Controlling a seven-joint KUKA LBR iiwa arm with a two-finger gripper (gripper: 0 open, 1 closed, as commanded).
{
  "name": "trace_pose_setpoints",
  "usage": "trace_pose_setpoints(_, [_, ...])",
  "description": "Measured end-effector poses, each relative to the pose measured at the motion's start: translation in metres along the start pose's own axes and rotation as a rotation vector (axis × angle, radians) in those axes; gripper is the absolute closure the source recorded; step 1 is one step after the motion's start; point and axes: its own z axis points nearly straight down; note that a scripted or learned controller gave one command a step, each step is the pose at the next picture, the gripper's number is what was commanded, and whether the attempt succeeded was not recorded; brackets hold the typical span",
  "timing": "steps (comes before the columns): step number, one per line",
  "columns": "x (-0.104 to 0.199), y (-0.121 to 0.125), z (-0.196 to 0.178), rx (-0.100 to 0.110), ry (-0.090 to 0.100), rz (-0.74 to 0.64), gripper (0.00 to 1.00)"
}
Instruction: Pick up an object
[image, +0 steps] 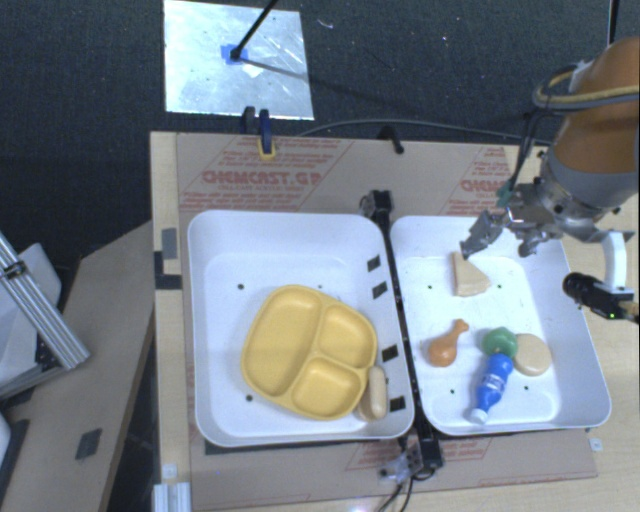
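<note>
My gripper (502, 241) hangs over the far part of the right bin (570, 300), open, with nothing between its fingers. Just below its left finger (478, 238) lies a pale tan wedge (468, 277) on the bin floor, apart from the fingers. Nearer the front are an orange drumstick (449, 342), a green piece (499, 341), a beige round piece (533, 354) and a blue bottle (491, 385) lying on its side.
The left bin (220, 290) holds a yellow divided plate (310, 350) with a beige roll (375, 392) at its right edge. A black divider (395, 300) runs between the bins. A clamp and cable sit at the bench's far edge (262, 130).
</note>
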Motion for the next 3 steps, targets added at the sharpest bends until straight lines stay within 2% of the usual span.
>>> trace_pose_setpoints(1, [0.000,0.002,-0.006,-0.010,-0.001,-0.002,0.00])
trace_pose_setpoints(2, [0.003,0.002,0.036,-0.007,-0.001,-0.001,0.00])
trace_pose_setpoints(3, [-0.002,0.008,0.096,-0.007,-0.001,0.000,0.00])
